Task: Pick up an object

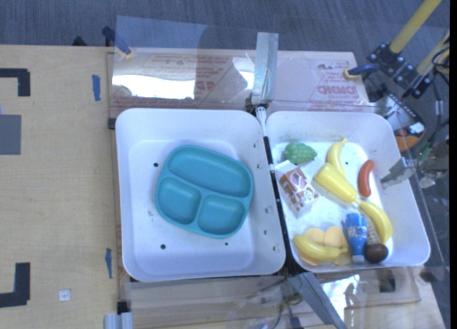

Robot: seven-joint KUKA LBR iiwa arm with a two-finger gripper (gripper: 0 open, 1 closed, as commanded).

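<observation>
Nothing is picked yet: the toy foods, among them a banana (pixel 341 178), a green broccoli piece (pixel 300 153) and a red sausage (pixel 365 178), all lie in the right bin (pixel 407 160), none lifted, while the teal divided plate (pixel 205 190) sits in the left bin (pixel 136 178).

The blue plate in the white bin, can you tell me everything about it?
The teal plate looks like smooth plastic, a rounded shape with three sunken compartments: one long one along the far side and two smaller ones nearer the camera. It lies flat, turned slightly askew, near the middle of the left white bin. Nothing rests in it, and it touches just the bin floor.
</observation>
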